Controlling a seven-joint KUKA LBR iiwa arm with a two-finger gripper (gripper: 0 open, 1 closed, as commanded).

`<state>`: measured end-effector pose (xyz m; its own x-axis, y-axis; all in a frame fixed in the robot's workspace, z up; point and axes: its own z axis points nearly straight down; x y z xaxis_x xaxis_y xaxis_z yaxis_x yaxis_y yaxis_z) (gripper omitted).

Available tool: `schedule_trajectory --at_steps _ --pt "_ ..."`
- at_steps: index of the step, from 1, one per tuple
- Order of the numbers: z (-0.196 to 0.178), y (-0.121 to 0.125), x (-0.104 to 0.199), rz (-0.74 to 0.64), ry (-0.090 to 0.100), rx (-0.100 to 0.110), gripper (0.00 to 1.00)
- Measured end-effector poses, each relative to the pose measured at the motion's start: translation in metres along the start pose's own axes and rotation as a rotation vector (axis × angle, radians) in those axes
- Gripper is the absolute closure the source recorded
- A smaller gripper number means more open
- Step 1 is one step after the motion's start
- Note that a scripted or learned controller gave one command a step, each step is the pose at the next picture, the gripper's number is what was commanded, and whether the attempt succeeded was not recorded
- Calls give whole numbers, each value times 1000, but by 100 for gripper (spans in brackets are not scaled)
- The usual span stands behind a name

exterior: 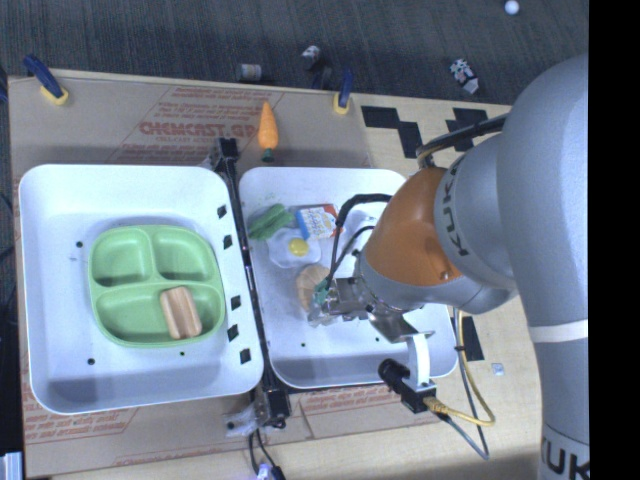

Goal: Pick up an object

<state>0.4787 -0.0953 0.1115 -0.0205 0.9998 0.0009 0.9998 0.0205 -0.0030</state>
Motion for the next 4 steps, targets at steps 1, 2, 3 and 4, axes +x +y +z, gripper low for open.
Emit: schedule_trajectory --at_steps 1,2,3,4 --pt "-118 -2 -14 14 -2 -6 100" --pt "-31 -5 -109 16 -1 0 100" --pt "19 -4 -101 14 1 -1 100" --pt "19 77 -106 15 0 -2 100"
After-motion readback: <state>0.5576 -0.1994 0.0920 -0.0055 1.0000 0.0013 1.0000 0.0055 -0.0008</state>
